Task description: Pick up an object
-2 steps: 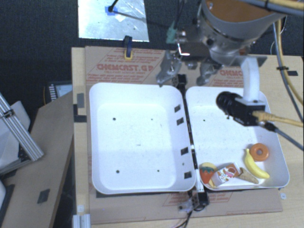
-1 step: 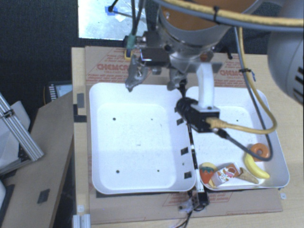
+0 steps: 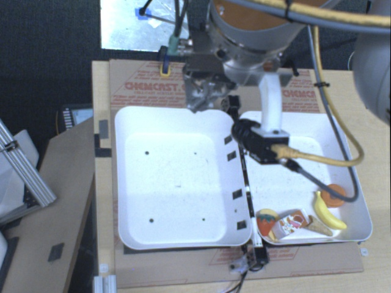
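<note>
The KUKA arm [image 3: 269,17] hangs over the far edge of the worktop [image 3: 73,163], its gripper [image 3: 206,96] poised above the back rim of the left bin [image 3: 171,176]. The metallic gripper assembly is seen from above and partly masked by the wrist, so how far it stands open cannot be told; nothing is visibly held between its parts.

Two shallow white bins sit side by side on a sheet of printed cardboard [image 3: 146,84]. The left bin lies directly in front of and below the gripper. The right bin [image 3: 360,224] lies to the gripper's right side in the view, and all the objects are gathered in its near corner, well apart from the gripper.

Four items are counted there: one yellow banana [image 3: 328,212], one orange round piece [image 3: 333,195] just behind the banana, one red-orange fruit-like piece [image 3: 266,222], and one small pale packet with red print [image 3: 289,223] between that piece and the banana; a tan cone-shaped scrap [image 3: 316,226] beside the packet is too small to identify.

Between the gripper and those objects stand a white post [image 3: 271,108] and a black fitting [image 3: 256,142] trailing a yellow cable [image 3: 324,160] across the right bin. A row of black clips [image 3: 235,176] marks the seam between the bins.
</note>
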Robot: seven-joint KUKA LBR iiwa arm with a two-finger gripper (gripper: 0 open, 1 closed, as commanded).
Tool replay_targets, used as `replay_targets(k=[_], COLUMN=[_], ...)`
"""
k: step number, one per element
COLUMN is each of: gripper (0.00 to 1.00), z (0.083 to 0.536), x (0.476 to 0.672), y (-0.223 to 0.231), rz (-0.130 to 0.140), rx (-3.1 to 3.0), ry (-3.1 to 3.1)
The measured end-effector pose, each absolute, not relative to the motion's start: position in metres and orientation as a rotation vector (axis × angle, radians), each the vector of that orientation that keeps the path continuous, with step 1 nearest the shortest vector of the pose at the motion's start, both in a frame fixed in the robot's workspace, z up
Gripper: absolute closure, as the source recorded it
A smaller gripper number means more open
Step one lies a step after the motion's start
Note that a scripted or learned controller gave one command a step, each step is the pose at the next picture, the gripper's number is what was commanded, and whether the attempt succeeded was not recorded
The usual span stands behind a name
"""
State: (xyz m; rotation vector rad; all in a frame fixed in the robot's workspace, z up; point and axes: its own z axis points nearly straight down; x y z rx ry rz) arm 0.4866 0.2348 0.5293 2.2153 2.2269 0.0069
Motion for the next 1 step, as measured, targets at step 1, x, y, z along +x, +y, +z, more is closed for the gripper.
replay_targets(k=[1], gripper=[1.0], z=[0.4014], x=[0.4856], y=[0.234], rz=[-0.016], rx=[2.224], ry=[2.224])
